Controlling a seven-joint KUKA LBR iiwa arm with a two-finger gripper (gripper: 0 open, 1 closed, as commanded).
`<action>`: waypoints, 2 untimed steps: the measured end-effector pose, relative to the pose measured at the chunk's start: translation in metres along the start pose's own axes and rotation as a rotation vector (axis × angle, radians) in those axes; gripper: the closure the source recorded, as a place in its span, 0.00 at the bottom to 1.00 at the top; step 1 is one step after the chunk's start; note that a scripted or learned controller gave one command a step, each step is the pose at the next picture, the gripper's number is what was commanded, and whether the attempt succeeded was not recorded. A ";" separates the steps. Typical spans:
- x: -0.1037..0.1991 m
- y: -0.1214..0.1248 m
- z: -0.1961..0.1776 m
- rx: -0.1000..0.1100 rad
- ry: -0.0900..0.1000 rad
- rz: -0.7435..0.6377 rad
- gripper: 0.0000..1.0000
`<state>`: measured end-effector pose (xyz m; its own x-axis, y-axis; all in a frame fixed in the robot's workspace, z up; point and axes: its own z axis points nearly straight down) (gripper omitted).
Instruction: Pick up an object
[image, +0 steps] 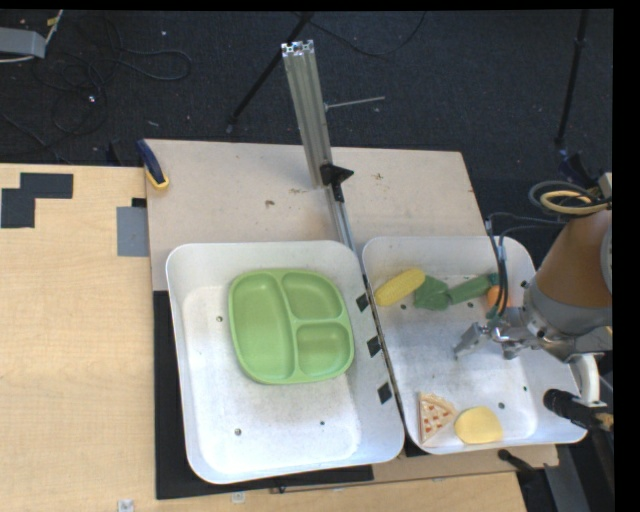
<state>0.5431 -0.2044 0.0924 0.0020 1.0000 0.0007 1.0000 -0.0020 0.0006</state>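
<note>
Bench (250, 185), left bin (200, 400), right bin (520, 425)

I see a yellow corn cob (399, 286) and a green piece (452, 293) by the right bin's (520, 430) far edge. A pizza slice (433, 416) and a yellow lump (479, 426) lie at its near edge.

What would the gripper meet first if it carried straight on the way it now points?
The gripper points toward the view's left, slightly downward, over the right white bin. Its line crosses bare bin floor, passing below the yellow corn cob and green leafy vegetable toy, so probably the bin's left wall first; depth is unclear.
</note>
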 end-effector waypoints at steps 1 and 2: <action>-0.001 0.000 -0.011 -0.001 -0.001 0.001 1.00; -0.003 0.001 -0.075 -0.002 -0.002 -0.003 1.00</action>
<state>0.5443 -0.2072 0.1672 -0.0013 1.0000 -0.0013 1.0000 0.0013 0.0031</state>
